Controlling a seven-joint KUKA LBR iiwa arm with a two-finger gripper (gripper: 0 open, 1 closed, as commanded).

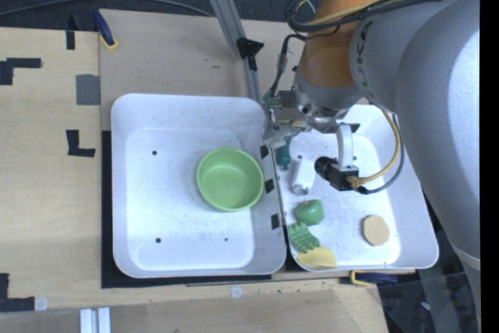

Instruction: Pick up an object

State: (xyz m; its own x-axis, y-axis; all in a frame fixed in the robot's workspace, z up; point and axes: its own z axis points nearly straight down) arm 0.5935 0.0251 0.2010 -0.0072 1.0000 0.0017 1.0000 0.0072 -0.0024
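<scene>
My gripper [282, 138] hangs under the orange-banded wrist, low over the left side of the right bin [405, 199]. Just below it lies a small teal object [283, 157], and a grey-white cylinder [300, 180] lies right next to that. Nearer the front of the same bin sit a green rounded piece [310, 211], a green ridged piece [302, 236], a yellow piece [323, 256] and a tan disc [376, 229]. A light green bowl [229, 178] stands in the left bin [148, 168].
The divider where the two bins meet [274, 199] runs right beside the gripper. A grey pole [222, 4] slants down to the bins' back edge. The arm's bulk covers the back right of the right bin. A black cable fitting [335, 171] hangs from the wrist.
</scene>
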